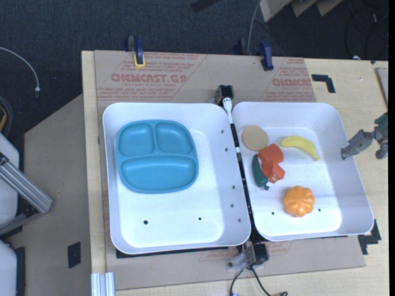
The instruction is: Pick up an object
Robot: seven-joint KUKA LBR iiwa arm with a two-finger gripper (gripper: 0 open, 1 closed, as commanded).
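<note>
While a yellow banana [300,145] is lying in the right bin [345,224], with a tan disc [253,137], red pepper [271,163] and orange pumpkin [299,201] sitting nearby, the gripper [355,147] is hovering just beyond that bin's right rim, its grip state unclear. A blue plate [158,156] is resting in the left bin [213,221].

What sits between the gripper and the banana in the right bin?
In the camera view, nothing but bare white bin floor and its right rim separates the gripper from the banana; the other food lies farther left.
</note>
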